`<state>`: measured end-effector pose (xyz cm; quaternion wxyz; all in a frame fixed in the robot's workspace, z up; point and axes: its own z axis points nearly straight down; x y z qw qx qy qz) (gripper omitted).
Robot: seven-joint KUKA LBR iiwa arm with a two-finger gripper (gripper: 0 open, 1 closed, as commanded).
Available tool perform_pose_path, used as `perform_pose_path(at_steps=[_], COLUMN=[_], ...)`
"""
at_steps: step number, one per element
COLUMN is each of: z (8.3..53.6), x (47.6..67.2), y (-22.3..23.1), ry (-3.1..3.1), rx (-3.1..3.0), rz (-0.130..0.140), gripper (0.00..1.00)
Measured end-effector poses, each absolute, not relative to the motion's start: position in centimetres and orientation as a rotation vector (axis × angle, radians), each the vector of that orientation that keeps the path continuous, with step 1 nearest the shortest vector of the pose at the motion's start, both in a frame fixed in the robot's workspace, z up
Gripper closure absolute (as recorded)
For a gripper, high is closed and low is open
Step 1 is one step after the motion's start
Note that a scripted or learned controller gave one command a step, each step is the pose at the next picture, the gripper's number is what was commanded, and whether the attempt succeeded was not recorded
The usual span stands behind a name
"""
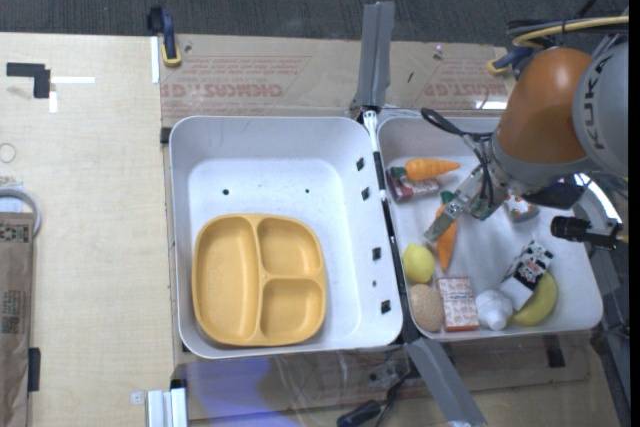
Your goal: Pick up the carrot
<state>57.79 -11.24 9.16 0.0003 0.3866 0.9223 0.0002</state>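
In the right bin (580, 315), an orange carrot (447, 245) points toward the bin's front, next to a yellow lemon (418, 262). My gripper (446, 221) reaches in from the right and sits across the carrot's upper part. Orange shows both above and below the grey fingers (438, 231), so the gripper is shut on the carrot. A second orange carrot-like piece with a green end (430, 169) lies sideways near the bin's back wall, apart from the gripper.
The right bin also holds a potato (426, 307), a small orange box (458, 303), a white lump (493, 308), a banana (538, 300) and a black-and-white item (531, 265). A yellow divided plate (262, 277) lies in the left bin (270, 140).
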Motion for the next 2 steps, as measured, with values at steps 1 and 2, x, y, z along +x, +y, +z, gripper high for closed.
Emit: perform_pose_path(at_steps=[1, 2], z=[10.1, 19.3], x=[57.8, 64.2], y=[-11.3, -3.1], ry=[2.893, 2.938], rx=[1.219, 1.103], rz=[0.002, 0.002], gripper=[1.0, 1.0])
